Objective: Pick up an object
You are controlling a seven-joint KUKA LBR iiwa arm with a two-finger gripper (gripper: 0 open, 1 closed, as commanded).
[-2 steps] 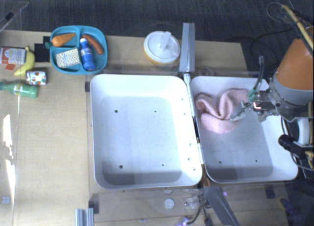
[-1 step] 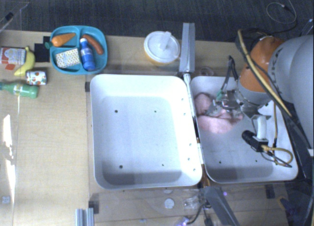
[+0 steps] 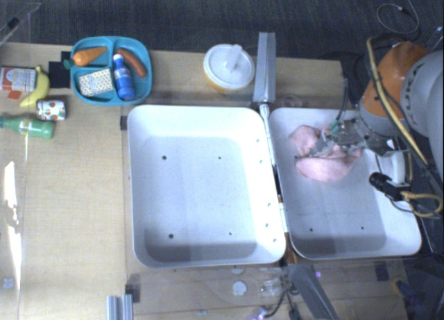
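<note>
From my seat I have the arm [image 3: 406,96] reaching in over the right bin [image 3: 361,232], its gripper [image 3: 331,141] down low at the bin's far end, right over a pink lump [image 3: 320,159] that looks like a soft toy or a bundled cloth. That lump lies in the far half of the right bin, nearer the wall that divides the two bins than the outer wall, and it seems to come in two lobes, a smaller one [image 3: 303,137] toward the far edge and a wider one toward the middle of the bin. The gripper sits at the lump's upper right part, apparently touching it, but the metal and cables blur together there, so I cannot tell how the pincer stands or whether it has hold of anything. I judge the lump to be light and limp: it should squash and fold under a pinch rather than resist, so nothing to break, but a shallow nip may catch only a fold that slides free on the lift. I would take it across the thick middle where the two lobes meet, pressing down a little first. The left bin [image 3: 201,187] is not my concern, nor the things along the bench's far edge and left corner: a blue tray of play food [image 3: 111,70], a white lidded cup [image 3: 229,66], a banana [image 3: 36,88], a small can [image 3: 51,110] and a green bottle [image 3: 28,127].
</note>
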